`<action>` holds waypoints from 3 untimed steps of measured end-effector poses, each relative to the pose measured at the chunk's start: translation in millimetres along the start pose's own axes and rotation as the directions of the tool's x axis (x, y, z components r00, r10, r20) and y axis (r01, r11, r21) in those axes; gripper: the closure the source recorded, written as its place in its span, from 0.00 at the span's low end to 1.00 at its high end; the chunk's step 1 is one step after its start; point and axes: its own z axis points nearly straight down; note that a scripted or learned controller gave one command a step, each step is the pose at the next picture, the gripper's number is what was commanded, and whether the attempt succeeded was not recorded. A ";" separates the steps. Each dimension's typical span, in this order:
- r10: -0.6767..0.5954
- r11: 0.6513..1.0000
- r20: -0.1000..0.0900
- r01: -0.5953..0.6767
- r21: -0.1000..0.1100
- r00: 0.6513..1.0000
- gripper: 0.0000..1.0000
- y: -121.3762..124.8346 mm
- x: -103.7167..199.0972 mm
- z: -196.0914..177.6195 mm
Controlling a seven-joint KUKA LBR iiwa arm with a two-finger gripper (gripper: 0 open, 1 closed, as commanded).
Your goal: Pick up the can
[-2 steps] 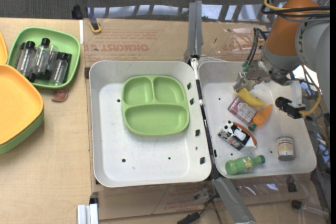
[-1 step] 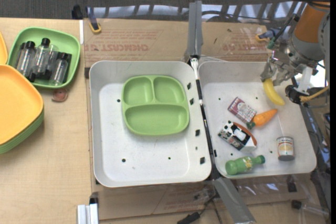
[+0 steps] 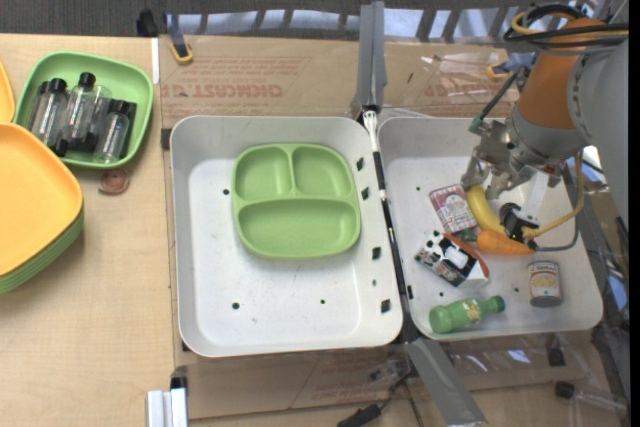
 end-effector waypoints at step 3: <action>-0.271 0.963 0.001 0.271 -0.001 0.963 0.00 6.4 25.7 0.4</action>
